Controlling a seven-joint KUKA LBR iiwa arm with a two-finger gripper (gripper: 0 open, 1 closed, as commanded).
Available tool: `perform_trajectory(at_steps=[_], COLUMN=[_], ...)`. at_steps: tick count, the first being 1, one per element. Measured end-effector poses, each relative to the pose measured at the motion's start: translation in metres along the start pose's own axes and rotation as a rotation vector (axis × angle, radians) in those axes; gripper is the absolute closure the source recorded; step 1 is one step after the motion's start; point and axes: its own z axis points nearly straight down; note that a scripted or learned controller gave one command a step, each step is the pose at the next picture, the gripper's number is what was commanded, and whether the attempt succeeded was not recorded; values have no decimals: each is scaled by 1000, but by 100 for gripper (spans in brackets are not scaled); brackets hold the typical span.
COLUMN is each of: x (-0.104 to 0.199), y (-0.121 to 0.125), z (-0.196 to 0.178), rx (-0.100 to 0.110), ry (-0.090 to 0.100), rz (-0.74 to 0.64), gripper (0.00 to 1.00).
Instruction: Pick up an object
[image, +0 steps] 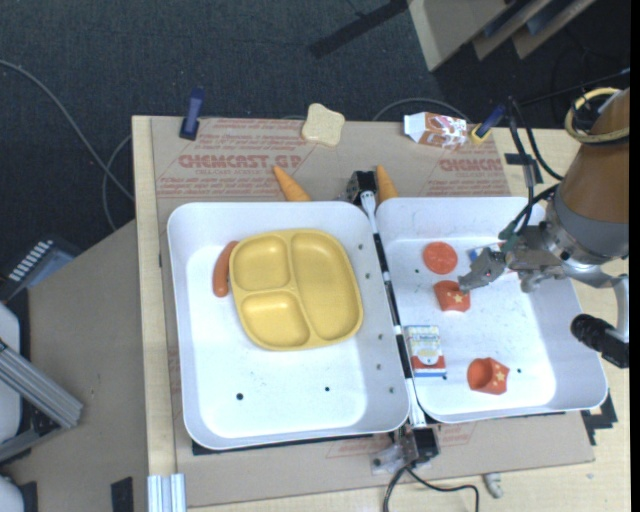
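Tool (484, 271) sits low over the right bin (560, 380), at the end of the arm (600, 190) reaching in from the right. Its dark fingers point left and slightly down the view; whether they are parted or closed cannot be made out, and nothing can be confirmed between them.

Nearest item: a small red block with a yellow mark (452, 297), just beside the tool tip, to its lower left. Contact between the two cannot be determined. A round red piece (439, 257) lies near, to the upper left of the tip. The block is judged the likelier target, since it lies along the line the fingers point. It is compact, with no clear long axis.

Further out in the same bin: a small carton (427, 351) against the left wall, and a red cup-like piece (488, 375) toward the front.

Left bin (200, 330) holds a yellow divided plate (297, 288) with a sausage (221, 270) at its left edge, well apart from the tool.
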Motion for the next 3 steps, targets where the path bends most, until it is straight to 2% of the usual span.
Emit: perform_trajectory(at_steps=[1,2,3], x=[-19,14,14], y=[44,57,58], z=[86,148,136], rx=[2,2,-3], ry=[0,1,0], rz=[1,-1,1], gripper=[0,0,100])
